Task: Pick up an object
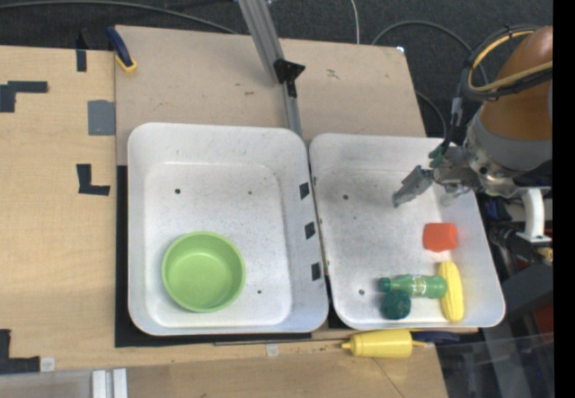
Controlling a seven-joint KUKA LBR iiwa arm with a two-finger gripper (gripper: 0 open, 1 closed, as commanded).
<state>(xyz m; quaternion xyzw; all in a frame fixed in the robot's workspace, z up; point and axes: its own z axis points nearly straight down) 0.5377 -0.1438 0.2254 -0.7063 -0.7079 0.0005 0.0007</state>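
Note:
In the right bin lie an orange-red block, a yellow banana-shaped piece, a green bottle on its side and a small dark teal object. The left bin holds a green bowl at its front left. My gripper hangs over the right bin's far right part, just behind the orange-red block and apart from it. Its fingers are spread open, with nothing between them.
A yellow bottle lies on the bench outside the right bin's front edge. A slanted metal pole rises behind the gap between the bins. A blue and yellow clamp sits at the board's far left corner.

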